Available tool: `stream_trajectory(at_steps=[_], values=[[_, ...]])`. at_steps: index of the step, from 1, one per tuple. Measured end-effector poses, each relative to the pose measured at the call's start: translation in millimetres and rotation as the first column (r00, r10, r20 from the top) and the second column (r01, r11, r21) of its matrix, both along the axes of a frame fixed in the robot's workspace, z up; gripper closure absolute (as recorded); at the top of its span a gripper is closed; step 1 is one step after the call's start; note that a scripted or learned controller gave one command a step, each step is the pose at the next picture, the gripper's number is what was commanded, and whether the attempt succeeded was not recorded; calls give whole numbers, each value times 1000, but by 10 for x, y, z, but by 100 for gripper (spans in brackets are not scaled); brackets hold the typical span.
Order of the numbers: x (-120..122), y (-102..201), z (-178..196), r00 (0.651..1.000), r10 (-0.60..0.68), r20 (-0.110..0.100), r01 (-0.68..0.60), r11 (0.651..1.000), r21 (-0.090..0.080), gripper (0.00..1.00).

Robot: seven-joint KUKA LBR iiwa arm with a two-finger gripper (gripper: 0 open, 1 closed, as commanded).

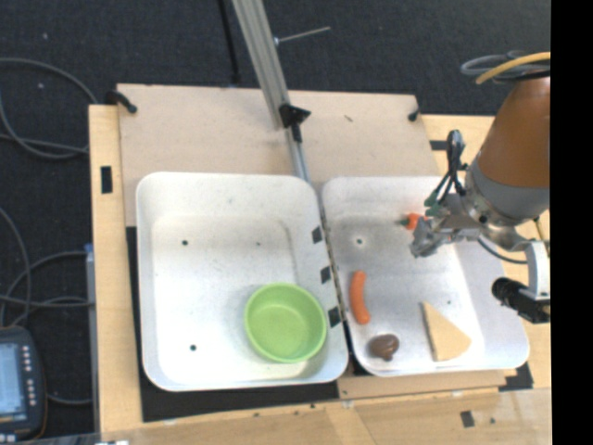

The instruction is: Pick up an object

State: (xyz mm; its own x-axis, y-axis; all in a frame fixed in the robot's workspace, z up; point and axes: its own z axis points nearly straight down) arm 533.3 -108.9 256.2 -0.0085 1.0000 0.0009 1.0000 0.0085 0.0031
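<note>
Tool (424,237) sits over the back part of the right bin (371,197), hanging off the grey wrist with the orange band above it. Can't tell how far it's open, the view is too small and cluttered there, and nothing is visibly in its grip. A small orange-red bit shows right at the tool; can't tell if it's part of the hardware or an item.

Candidates, all in the same bin, all toward the near edge from the tool:
- sausage (359,297): nearest, below and to the left of the tool, lying lengthwise close to the bin's left wall
- wedge (445,334): tan, roughly straight below the tool, near the front rim
- brown lump (384,346): beyond the sausage, between it and the wedge, by the front rim

Green bowl (285,321) is further left, in the other bin (185,211), well apart.

My read: nothing picked yet. Best bet is the sausage. Centre over its middle, close across the narrow width, mind the wall next to it. The wedge's sloped faces would likely slip.
</note>
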Motion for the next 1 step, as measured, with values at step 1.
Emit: stream_trajectory(at_steps=[1], values=[[201, 475, -129, 1000, -2, -1, 2, 1000, -2, 100]])
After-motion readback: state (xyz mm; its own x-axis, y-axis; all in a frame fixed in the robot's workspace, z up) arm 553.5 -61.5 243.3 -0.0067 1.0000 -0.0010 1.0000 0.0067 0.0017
